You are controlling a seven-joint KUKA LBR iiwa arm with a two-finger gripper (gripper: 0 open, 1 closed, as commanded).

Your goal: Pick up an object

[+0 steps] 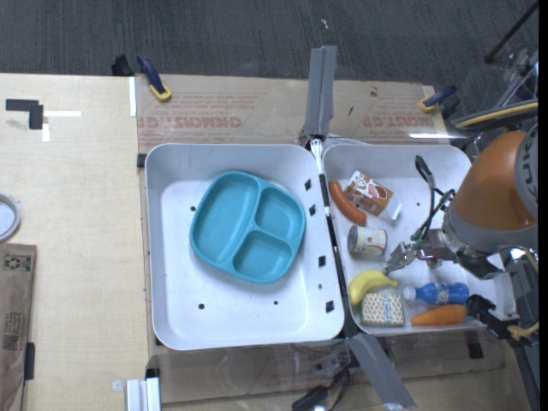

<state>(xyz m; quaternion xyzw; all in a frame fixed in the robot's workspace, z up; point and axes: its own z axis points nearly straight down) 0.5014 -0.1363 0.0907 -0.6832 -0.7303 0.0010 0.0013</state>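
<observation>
The arm (501, 195) comes in from three o'clock, its orange band sitting over the right bin (445, 157), and the gripper (401, 259) is down low near the middle of that bin. Its fingers are too small and cluttered to read, so whether they are spread or pressed together, I cannot tell; nothing is plainly caught between them. The gripper tip sits just at four o'clock of a small cup (366, 241) lying on its side, and just above a banana (370, 282). At six o'clock of the banana lies a square cracker packet (383, 309), touching it. At three o'clock of the banana there is a small bottle (438, 294) with a blue cap, and right under that a carrot (439, 316). Up toward twelve o'clock of the cup lies a sausage (347, 204), with a little carton (371, 193) just beside it at its two o'clock side. Over in the left bin (167, 255), a blue divided plate (248, 226) sits near the centre, well apart from the gripper.
</observation>
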